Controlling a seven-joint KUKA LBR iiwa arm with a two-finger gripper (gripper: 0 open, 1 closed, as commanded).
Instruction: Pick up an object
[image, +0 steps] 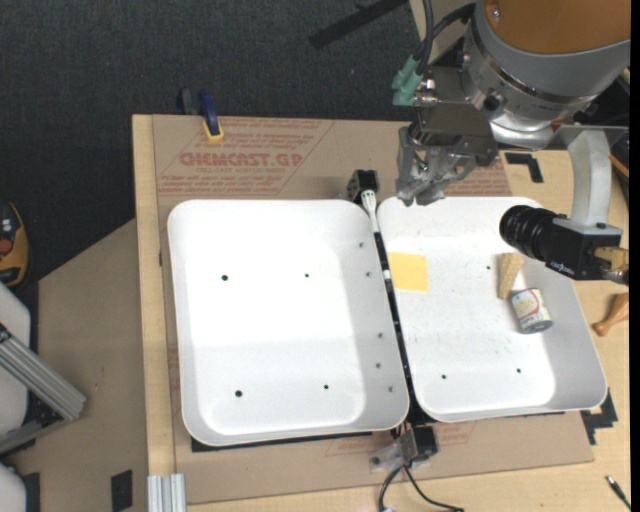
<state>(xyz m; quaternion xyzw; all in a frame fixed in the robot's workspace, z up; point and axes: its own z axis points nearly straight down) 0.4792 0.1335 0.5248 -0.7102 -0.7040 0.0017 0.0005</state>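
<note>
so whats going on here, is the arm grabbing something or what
A grey robot arm reaches in from the right, its pincer hanging above the far edge of the right bin, near the corner beside the left bin. Nothing shows between its fingers, so no pick has been made yet. In the right bin lie a flat yellow square, a small tan wedge and a small can on its side.

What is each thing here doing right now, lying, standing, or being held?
Yellow square: lying flat in the right bin.
Small can: lying on its side in the right bin.
Tan wedge: lying beside the can.
Pincer: above the right bin's far edge, holding nothing.
</note>
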